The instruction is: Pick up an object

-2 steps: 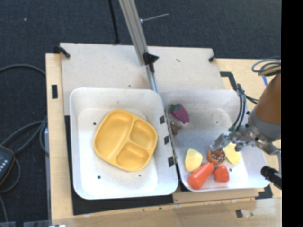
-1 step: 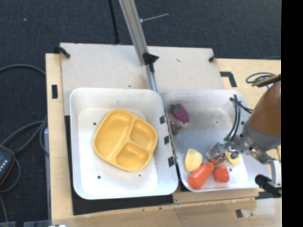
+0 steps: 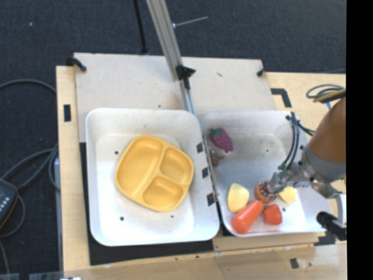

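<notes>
The gripper [image 3: 267, 190] is down in the right bin [image 3: 250, 127], low among a cluster of toy foods; whether it is open or closed cannot be told. Touching it on the camera's left is a pale yellow rounded piece [image 3: 237, 196]. Just below lie an orange carrot-like piece [image 3: 247, 214] and a red piece [image 3: 272, 214], with a small yellow piece [image 3: 287, 195] to its right. The bin's front rim runs close under them. Farther up-left, a purple piece [image 3: 221, 139] sits apart, bare floor between. The left bin [image 3: 105, 127] holds a yellow divided plate [image 3: 154, 172].
</notes>
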Robot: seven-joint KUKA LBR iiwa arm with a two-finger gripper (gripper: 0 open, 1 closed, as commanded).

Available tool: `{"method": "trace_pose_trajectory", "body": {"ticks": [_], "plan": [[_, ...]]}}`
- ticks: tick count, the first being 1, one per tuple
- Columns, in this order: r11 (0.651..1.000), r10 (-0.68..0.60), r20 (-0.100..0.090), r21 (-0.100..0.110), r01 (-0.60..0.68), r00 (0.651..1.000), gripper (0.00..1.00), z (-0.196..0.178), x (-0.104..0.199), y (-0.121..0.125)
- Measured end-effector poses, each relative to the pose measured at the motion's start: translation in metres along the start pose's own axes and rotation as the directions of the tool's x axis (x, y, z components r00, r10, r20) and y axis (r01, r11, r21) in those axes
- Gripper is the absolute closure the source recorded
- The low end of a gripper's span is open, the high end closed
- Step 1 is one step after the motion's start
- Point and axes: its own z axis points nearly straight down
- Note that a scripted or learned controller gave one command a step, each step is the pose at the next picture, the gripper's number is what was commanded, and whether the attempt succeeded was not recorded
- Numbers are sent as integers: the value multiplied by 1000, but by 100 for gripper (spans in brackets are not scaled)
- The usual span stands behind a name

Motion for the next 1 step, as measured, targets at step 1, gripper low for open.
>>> {"method": "trace_pose_trajectory", "body": {"ticks": [1], "plan": [[1000,-7,1,-2,7,1000,100,-53,9,0]]}}
